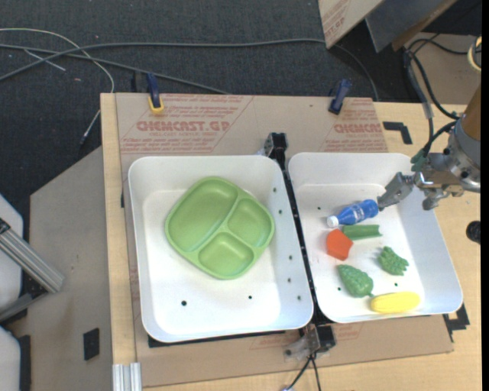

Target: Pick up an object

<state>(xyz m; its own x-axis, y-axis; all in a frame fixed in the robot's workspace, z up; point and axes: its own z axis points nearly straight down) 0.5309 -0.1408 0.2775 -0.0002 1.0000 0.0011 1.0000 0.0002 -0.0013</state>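
Green plastic divided plate (pixel 220 227) lay in the left bin (pixel 145 183); pincer (pixel 415 191) fingers spread apart, holding nothing, above the right bin (pixel 321 164).

Dark carpet (pixel 61 107) is seen across the upper left of the frame, crossed by grey cables (pixel 53 47). A cardboard box (pixel 348 17) is noted at upper right.

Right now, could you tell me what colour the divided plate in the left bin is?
Light green; the plate shows clearly in the camera view.
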